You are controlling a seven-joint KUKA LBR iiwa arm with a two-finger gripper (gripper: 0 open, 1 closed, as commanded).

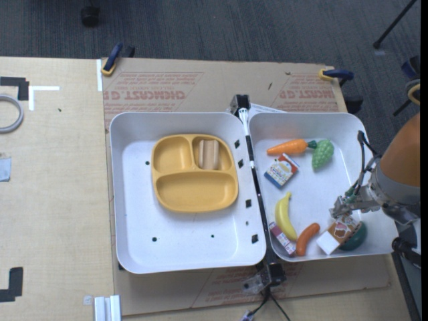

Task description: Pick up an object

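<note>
Small packet [342, 232] just below hand [346, 208], finger state impossible to tell

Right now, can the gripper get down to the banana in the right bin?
Probably yes. The gripper hangs over the same right bin, and the banana lies bare on the floor. The sausage and a small packet crowd only its lower end, leaving its upper part open.
</note>
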